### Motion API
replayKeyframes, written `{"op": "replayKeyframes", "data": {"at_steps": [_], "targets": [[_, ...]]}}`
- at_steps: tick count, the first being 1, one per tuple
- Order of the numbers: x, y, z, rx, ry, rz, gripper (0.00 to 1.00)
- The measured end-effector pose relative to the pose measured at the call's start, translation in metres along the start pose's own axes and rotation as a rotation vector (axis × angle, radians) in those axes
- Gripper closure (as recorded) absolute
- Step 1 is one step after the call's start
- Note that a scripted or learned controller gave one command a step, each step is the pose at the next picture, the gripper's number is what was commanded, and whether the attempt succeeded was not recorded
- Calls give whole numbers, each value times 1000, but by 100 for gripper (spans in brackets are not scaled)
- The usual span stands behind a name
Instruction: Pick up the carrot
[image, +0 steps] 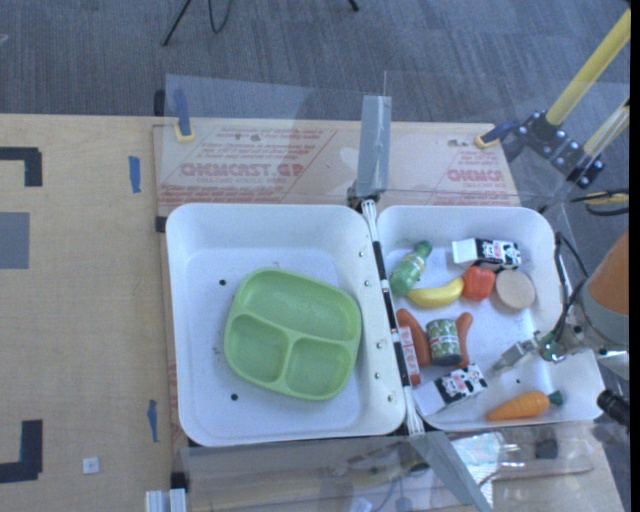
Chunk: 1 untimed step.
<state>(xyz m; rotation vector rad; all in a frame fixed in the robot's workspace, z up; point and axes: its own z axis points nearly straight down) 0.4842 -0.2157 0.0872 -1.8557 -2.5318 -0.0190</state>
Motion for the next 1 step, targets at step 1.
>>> {"op": "replayKeyframes", "data": {"at_steps": [1], "targets": [[-7, -5, 1, 6, -8, -335, 0]]}}
